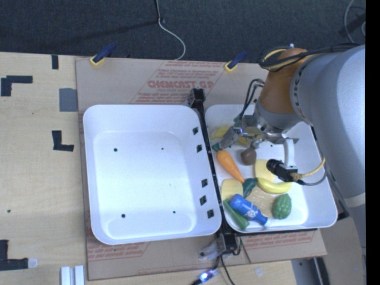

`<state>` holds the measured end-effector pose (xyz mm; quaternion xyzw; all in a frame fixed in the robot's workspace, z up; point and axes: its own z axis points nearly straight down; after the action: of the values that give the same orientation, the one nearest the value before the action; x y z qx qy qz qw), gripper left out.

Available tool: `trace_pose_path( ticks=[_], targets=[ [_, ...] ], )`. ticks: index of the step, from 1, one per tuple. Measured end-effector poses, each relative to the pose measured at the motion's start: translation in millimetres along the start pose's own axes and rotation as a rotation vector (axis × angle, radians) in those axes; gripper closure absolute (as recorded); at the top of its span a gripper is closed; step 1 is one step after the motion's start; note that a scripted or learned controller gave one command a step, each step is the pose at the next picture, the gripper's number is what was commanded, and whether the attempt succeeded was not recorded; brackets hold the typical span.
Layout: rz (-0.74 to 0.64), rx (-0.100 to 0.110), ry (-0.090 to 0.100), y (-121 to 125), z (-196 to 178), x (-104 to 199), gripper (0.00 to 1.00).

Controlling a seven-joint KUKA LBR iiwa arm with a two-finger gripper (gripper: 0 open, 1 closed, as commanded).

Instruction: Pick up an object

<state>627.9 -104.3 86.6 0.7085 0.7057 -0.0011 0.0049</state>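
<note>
Arm point(320, 94) bends (from right) over right bin point(317, 218).

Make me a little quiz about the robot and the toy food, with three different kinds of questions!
1. True or false: the carrot lies in the right bin.
2. Which toy lies nearest the bench's front edge? A) blue bottle B) banana C) carrot
3. Fill in: the green round toy lies just in front of the ____.

Key: 1. True; the carrot lies near the wall beside the left bin. 2. A. 3. banana. Bonus note: the gripper hovers over the far part of the right bin, above a small brown toy.
</note>
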Motion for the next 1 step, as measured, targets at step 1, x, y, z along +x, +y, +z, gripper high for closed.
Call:
trace_pose_path(
  ticks=[1],
  targets=[
    [-0.001,0.008,0.008,-63.1,1.6,-22.1,0.0]
  ],
)
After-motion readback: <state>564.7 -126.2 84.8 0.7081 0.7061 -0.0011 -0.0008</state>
